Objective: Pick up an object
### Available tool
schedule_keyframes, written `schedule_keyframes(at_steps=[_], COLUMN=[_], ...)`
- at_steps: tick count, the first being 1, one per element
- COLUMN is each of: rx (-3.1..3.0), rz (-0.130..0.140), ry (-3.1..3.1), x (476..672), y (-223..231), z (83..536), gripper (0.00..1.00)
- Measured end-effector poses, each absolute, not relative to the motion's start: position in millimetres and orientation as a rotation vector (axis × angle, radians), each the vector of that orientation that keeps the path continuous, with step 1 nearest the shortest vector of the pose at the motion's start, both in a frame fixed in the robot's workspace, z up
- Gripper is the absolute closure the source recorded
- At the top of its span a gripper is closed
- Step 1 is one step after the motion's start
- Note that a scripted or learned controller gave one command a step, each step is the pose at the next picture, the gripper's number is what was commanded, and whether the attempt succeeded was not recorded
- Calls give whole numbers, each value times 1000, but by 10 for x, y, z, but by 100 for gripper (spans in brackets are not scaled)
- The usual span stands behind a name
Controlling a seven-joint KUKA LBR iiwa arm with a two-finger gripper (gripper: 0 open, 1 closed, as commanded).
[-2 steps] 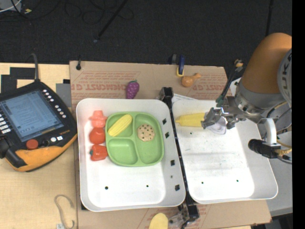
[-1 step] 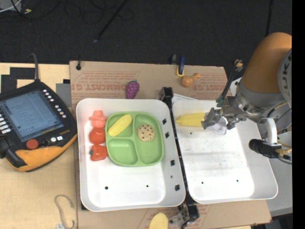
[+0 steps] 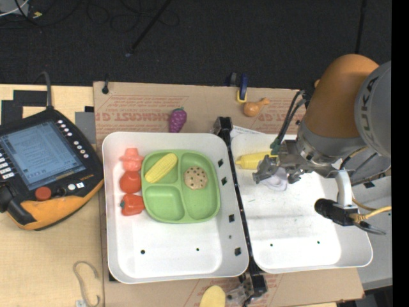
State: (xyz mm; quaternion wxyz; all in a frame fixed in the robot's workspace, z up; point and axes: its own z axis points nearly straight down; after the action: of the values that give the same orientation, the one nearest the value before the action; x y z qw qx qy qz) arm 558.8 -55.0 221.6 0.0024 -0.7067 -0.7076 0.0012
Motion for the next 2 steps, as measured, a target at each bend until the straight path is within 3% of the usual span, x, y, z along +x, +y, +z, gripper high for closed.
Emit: schedule_keyframes(at_steps=[2], rx=[-2215], rz=[3], ry=[-2221], x=[5465], y=[368], z=[2176], gripper=[100])
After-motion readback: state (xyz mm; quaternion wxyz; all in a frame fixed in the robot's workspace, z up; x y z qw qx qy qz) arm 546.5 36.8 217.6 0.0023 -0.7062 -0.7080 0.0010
